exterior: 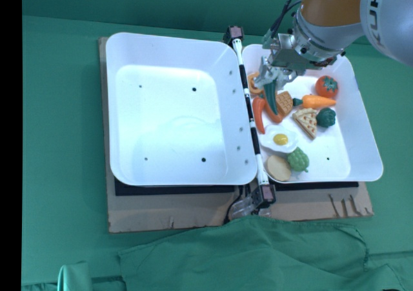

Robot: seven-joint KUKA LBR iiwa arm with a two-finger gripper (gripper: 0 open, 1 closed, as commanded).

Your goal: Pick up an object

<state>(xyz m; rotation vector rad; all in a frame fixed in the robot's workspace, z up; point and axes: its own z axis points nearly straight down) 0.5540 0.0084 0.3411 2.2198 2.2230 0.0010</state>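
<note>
End effector (270,87): finger state cannot be told. Directly beneath: red pepper (259,114), waffle (284,101), crowded together. Risk: fingers straddling both, clipping a neighbour, slipping off.

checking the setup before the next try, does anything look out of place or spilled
Nothing is spilled. All the toy food, like the fried egg and carrot, lies crowded in the right bin below the gripper. The green cloth lies rumpled along the bench's near edge.

Left bin (129,57) open; right bin (361,148) cluttered.
</note>
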